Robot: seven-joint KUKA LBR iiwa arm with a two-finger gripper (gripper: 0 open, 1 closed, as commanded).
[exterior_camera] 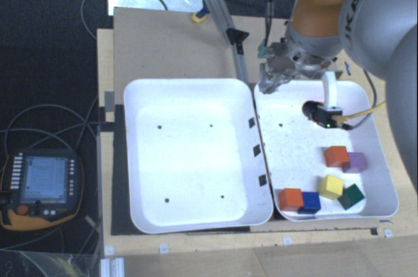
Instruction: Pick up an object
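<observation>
You are looking at the approach step: nothing is picked yet, and the gripper (271,83) hangs over the far left corner of the right bin (375,132), close to the wall it shares with the left bin (130,138). You cannot tell from this slanted view how the tool is set, because the wrist and its cabling crowd it. No block sits under it.

Everything you could pick lies at the opposite end of the right bin, along its near wall. Take the yellow block (331,187) as your landmark. Beyond it sits the orange-red block (336,155), with a purple block (356,162) touching that one's right side. Just to the landmark's right and slightly nearer is the green block (353,196). To its left, against the near wall, an orange block (290,198) and a blue block (311,202) lie pressed together.

Your next move, as I judge it, calls for carrying the tool across the bin toward you, then choosing a target with room around it. The yellow block looks the most open; the touching pairs risk a finger landing on a neighbour.
</observation>
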